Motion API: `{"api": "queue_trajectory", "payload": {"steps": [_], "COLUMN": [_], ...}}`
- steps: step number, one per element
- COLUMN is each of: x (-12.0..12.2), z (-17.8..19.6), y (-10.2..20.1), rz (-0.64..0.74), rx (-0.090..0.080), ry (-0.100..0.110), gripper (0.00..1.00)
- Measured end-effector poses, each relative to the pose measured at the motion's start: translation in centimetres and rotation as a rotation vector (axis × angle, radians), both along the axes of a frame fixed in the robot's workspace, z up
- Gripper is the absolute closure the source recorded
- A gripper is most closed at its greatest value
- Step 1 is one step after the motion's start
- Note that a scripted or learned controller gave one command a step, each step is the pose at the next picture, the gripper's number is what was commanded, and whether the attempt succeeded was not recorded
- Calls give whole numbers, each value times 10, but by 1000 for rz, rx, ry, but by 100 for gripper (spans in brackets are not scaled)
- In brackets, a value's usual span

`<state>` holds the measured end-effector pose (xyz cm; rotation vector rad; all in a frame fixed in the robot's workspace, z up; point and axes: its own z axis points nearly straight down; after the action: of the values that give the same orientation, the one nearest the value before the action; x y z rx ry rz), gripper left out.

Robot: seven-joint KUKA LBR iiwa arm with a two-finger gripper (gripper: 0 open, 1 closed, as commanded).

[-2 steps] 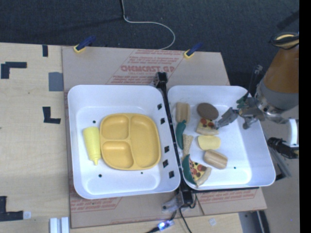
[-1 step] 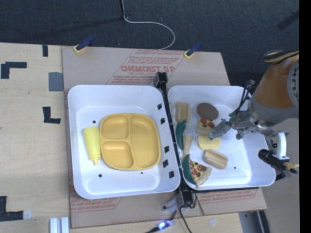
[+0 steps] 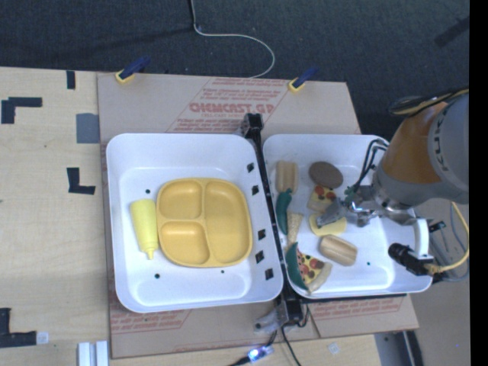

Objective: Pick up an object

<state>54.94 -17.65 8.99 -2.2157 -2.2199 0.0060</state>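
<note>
**A:** What could have gone wrong there?

**B:** The right bin (image 3: 381, 280) was crowded. The claw (image 3: 335, 218) sat low among the toy foods, over a pizza slice (image 3: 323, 198), with a bread roll (image 3: 338, 249) just beside. A closing pinch might have nudged neighbours or slipped off the flat piece.

**A:** And the claw itself?

**B:** Whether it was open or closed, I couldn't tell; the wrist hid the tips. Nothing was visibly lifted.
</note>
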Motion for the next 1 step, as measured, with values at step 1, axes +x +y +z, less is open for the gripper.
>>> {"api": "queue_trajectory", "payload": {"steps": [1], "x": [0], "z": [-5], "y": [0], "rz": [-1], "rx": [-2], "ry": [-6], "gripper": [0]}}
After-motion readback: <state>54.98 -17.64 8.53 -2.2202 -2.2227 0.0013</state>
